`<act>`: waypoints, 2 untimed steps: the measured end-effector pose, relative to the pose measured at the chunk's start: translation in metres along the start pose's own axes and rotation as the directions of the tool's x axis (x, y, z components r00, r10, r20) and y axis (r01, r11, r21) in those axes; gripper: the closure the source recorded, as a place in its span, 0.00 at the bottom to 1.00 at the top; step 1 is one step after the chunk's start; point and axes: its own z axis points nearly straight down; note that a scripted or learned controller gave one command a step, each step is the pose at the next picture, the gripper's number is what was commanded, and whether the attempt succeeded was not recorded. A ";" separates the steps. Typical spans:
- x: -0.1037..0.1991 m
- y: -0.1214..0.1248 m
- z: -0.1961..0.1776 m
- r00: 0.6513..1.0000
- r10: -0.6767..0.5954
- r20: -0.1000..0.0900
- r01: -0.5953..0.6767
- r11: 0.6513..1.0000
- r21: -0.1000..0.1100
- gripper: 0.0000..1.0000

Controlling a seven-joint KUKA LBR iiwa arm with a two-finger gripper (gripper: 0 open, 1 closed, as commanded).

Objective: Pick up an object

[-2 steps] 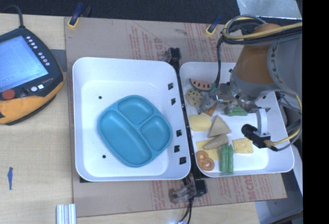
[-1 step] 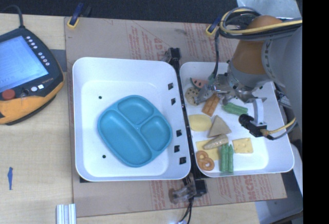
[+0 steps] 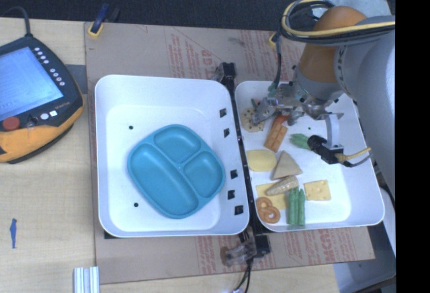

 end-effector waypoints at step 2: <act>-0.005 -0.059 -0.012 1.000 0.000 -0.003 0.000 1.000 -0.008 1.00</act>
